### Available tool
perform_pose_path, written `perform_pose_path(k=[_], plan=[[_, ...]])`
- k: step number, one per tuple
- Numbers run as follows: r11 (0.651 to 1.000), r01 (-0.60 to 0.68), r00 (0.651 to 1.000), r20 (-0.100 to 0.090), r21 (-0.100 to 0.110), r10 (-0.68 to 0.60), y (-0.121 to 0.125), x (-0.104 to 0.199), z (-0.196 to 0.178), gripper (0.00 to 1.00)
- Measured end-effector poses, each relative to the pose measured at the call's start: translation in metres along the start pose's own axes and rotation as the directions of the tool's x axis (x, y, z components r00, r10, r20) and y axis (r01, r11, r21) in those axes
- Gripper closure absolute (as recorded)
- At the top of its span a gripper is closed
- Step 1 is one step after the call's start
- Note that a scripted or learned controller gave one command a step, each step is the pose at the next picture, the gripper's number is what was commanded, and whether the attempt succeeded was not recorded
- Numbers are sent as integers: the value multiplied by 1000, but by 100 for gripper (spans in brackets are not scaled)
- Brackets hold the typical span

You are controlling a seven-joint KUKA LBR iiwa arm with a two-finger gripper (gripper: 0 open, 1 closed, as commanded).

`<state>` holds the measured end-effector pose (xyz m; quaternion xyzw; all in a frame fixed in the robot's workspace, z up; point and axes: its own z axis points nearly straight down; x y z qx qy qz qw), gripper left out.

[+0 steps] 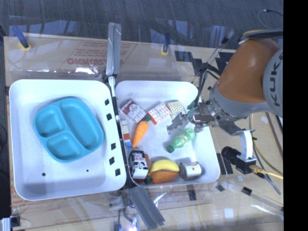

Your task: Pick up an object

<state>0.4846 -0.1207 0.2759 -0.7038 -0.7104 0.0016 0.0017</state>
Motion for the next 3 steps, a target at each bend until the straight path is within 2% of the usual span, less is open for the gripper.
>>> perform_pose_path(k=[1,2,3], plan=[[926,-378,926,-1,0,378,-8,23,10,0],[947,-320,947,1,3,320,45,14,105,0],[997,-74,997,-1,2,74,87,28,185,0]])
